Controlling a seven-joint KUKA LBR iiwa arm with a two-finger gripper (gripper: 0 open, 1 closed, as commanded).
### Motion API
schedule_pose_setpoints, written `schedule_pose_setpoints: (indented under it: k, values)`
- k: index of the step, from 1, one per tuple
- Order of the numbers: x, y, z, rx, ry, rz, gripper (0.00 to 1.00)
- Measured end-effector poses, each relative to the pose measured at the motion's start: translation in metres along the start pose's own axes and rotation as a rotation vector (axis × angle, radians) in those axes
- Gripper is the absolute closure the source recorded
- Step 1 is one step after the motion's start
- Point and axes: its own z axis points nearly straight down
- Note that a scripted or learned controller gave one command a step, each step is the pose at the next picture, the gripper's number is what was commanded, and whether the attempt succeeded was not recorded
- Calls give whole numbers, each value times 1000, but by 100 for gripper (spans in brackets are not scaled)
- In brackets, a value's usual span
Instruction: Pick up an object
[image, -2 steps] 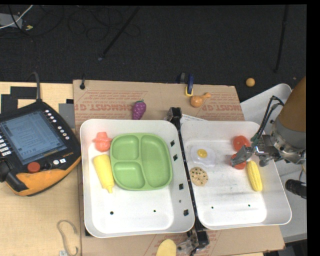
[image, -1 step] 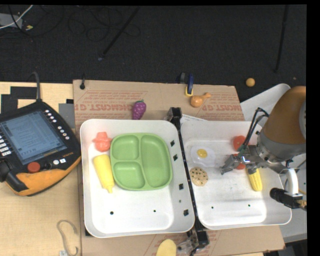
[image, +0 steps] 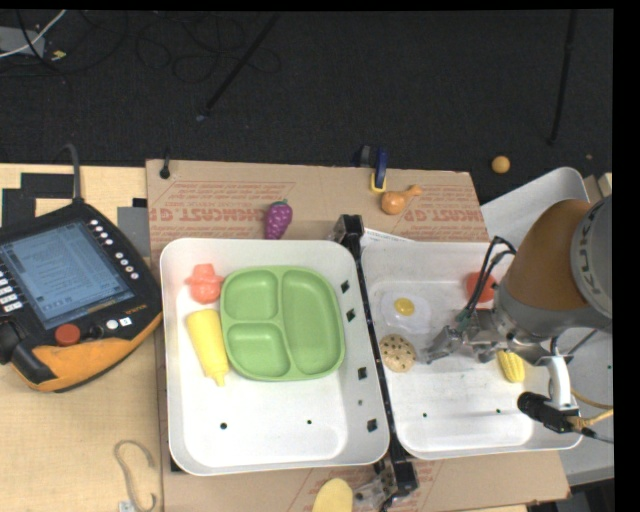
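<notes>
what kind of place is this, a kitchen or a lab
Most likely a robotics lab bench: a robot arm over two white bins of toy food, with a teach pendant beside them.

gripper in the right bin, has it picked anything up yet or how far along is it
Nothing looks picked up yet. The gripper is low in the right bin, and I can't see an object between its fingers. In hand: it sits beside the cookie, near the fried egg and corn. Left: getting a grip on one item and lifting it.
</notes>
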Motion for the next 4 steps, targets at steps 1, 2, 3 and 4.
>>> schedule_pose_setpoints:
  k: [1, 2, 3, 4]
  values:
    - [-2, 0, -13, -3, 0, 7, 100]
    - [-6, 4, -56, -8, -3, 4, 100]
    - [-9, 7, -119, -11, -4, 3, 100]
    - [-11, 7, -135, -7, -2, 3, 100]
